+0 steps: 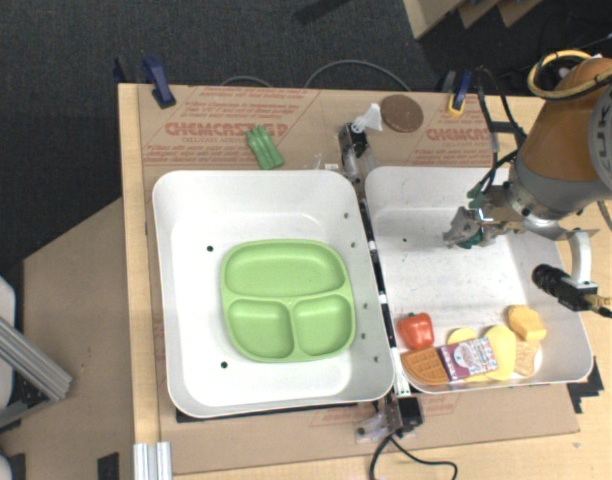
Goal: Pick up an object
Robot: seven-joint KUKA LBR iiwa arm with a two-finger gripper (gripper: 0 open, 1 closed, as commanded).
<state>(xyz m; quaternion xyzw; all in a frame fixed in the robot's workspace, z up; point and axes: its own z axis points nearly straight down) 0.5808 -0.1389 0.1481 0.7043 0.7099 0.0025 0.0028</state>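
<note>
Gripper [468, 230] hung over the bare upper part of the right bin [426, 193]; whether it was open or shut, I cannot tell.
The toy foods [471, 348] lay well apart at the near wall; the red tomato [415, 329] looked light, hard and slippery, best pinched across its middle.

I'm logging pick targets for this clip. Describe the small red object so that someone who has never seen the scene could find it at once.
Start at the right-hand shallow white bin and go to the cluster of food-like items along its near edge. The small red tomato-like piece sits at the left end of that cluster, beside the bin's left wall. It is the only red, rounded item; its neighbours, such as the yellow cheese-like wedge, are yellow, orange or tan.
</note>
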